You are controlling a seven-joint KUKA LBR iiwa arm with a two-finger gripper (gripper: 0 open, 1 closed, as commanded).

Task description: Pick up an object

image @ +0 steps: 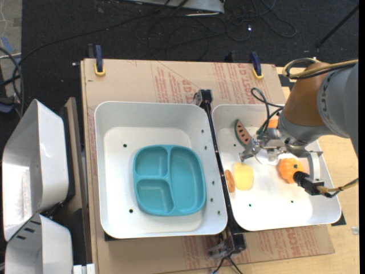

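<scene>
Approach step: the claw (251,151) sits low in the right bin (285,213), just above the yellow block (244,177); whether its jaws are open or shut I cannot tell, and nothing is seen held. Candidate items all lie in that bin: the block, an orange piece (230,180) touching its left side, a watermelon slice (242,132) and an orange toy (288,169). The next move likely calls for centring over one item, then closing.
</scene>
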